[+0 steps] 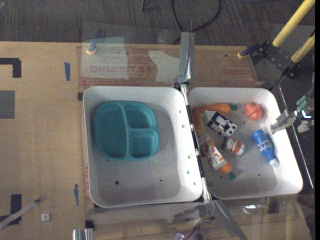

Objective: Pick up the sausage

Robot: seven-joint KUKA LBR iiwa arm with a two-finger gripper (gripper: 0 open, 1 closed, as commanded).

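Hovering at the right bin's [287, 181] right edge, gripper [283, 122] carries nothing visible, open or closed can't be told; pick not started, reach, grasp and lift all left. Sausage [214, 107], likely the orange-brown elongated piece, lies flat near the bin's top edge, touching the cow toy [220, 124]

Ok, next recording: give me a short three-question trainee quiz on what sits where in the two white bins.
1. True or false: the teal plastic divided plate lies in the camera view's right-hand white bin.
2. Which item lies nearest that bin's right wall? A) blue tube with white cap B) black-and-white toy cow C) orange carrot-shaped toy
3. Fill in: the grey two-finger gripper sits over the right bin's ___ edge.

Key: 1 false; 2 A; 3 right
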